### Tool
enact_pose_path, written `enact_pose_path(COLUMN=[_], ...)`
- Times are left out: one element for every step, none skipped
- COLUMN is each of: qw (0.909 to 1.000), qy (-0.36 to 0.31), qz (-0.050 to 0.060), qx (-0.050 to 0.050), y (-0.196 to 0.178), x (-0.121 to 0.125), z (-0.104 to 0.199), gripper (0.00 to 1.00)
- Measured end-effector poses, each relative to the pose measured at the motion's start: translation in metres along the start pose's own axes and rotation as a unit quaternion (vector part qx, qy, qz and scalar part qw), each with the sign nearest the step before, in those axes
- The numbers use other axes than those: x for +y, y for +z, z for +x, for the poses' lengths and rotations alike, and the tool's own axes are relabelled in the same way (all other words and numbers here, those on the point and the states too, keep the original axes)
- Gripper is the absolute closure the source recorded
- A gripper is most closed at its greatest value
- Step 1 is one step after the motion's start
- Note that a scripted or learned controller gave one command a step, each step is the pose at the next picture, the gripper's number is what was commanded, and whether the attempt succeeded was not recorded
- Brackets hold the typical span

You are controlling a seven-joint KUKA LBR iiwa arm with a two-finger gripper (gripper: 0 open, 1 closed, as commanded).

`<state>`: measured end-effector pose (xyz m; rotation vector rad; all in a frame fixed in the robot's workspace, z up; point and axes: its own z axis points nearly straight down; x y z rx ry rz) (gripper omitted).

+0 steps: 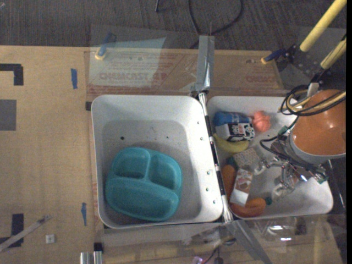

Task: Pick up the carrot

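Note:
The carrot (250,207), orange with a small green stub at its right end, lies along the front wall of the right bin (316,202). Part of it is tucked under a white and brown packet (242,185). My gripper (287,179) hangs over the right half of that bin, below the arm's orange band. It is up and to the right of the carrot and apart from it, with nothing visibly held.
The right bin also holds a blue and white carton (233,125), a pink toy (262,121), a yellow banana (233,144) and another orange piece (228,176). A teal divided plate (144,183) lies in the left bin (110,114). Cables loop beside the arm.

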<state>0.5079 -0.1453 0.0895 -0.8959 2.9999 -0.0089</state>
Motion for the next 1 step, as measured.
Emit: enact_pose_path(qw=[1.0000], qy=[-0.002], qz=[0.003], qx=[-0.005], y=[-0.0123], x=[-0.0003], z=[-0.0044], gripper=[1.00])
